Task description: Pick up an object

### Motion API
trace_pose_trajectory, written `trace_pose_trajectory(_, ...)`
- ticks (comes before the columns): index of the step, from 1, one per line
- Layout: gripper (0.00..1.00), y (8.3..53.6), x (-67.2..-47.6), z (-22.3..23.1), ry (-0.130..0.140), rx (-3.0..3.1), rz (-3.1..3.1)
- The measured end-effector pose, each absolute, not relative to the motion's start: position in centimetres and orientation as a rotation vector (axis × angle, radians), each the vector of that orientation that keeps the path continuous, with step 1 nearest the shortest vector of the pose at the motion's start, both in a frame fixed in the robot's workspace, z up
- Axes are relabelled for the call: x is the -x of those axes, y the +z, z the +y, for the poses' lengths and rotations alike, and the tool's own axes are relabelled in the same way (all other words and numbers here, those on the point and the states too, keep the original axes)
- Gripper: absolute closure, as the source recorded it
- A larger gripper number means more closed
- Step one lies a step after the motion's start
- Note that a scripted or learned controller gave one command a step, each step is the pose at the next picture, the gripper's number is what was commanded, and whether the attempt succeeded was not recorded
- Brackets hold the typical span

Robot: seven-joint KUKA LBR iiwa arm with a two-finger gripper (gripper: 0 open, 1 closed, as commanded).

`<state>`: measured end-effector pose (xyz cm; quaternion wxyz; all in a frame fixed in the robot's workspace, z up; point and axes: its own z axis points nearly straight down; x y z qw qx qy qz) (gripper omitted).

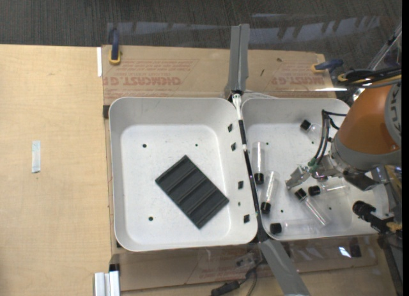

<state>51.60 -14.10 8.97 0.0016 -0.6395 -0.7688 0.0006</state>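
Note:
A dark ribbed rectangular block [192, 191] lies flat and askew in the left bin [128, 160]. The right bin [281, 112] holds several clear tubes with black caps: one upright tube [258, 157] near the divider, a second tube [268, 189] just right of it, a slanted tube [314, 210], and a tube [300, 226] along the front wall. A loose black cap [305, 124] sits at the back. My gripper [300, 178] hangs low over the tubes in the middle of the right bin, beside two small black caps [307, 192].
The grey arm with its orange band [367, 125] covers the right bin's right side. A grey divider rail [238, 58] runs back between the bins. Cardboard [172, 74] lies behind the bins, and a wooden bench top [51, 160] spreads to the left.

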Motion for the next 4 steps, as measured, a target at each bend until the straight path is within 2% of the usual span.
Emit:
trace_pose_trajectory(1,0.0,9.0,-58.0,-21.5,0.0,1.813,-2.564)
trace_pose_trajectory(2,0.0,17.5,-60.7,-22.2,0.002,1.594,-2.708)
trace_pose_trajectory(3,0.0,35.0,-56.1,-22.3,0.003,1.465,-2.779)
trace_pose_trajectory(4,1.0,35.7,-56.3,-22.3,0.005,1.462,-2.78)
